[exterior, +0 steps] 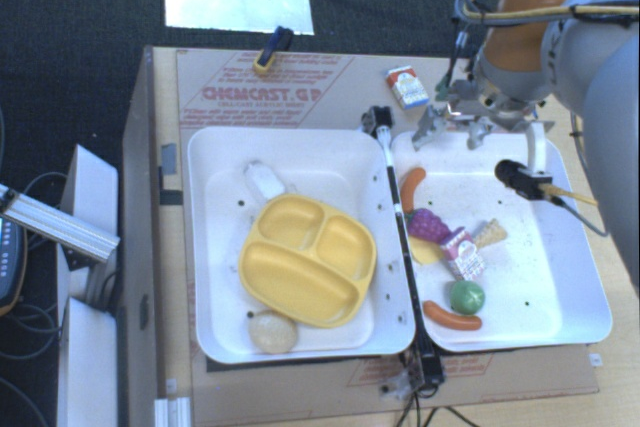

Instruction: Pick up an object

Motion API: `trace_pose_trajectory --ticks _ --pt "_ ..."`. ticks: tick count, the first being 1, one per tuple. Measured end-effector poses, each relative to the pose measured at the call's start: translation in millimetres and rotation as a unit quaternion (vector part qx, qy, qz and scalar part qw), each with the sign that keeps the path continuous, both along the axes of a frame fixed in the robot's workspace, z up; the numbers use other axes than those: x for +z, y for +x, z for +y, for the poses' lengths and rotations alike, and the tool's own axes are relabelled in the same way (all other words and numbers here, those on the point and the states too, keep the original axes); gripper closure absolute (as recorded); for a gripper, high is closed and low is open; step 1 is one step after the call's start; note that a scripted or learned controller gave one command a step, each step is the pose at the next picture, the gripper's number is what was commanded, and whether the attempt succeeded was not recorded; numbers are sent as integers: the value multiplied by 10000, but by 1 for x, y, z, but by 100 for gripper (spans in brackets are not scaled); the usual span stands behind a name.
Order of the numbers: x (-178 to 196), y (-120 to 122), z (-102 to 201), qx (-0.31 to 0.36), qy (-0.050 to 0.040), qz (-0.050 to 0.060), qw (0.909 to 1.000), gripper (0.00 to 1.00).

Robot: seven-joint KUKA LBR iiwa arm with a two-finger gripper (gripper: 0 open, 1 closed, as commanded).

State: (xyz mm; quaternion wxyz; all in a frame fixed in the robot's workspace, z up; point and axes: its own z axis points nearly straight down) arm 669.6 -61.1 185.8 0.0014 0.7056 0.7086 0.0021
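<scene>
While gripper (452,128) hovers spread over right bin (570,245) far rim, toys (450,250) cluster near divider.

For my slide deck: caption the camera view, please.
Arm's tool above the right bin's far edge; yellow tray in the left bin.

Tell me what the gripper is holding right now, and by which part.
Nothing. The gripper hangs over the right bin's far edge with nothing between its fingers; the toys lie nearer the camera.
</scene>
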Motion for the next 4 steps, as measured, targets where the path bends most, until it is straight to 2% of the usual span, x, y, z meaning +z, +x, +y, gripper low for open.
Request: trace_pose_trajectory --ticks 1,2,3,4 --pt "-62 -2 -148 -21 -20 23 10000 0" --pt "-102 -47 -63 -1 0 24 10000 0" --pt "-20 0 -144 -12 -19 -4 10000 0" --pt "-64 -93 -92 -15 -2 25 10000 0"
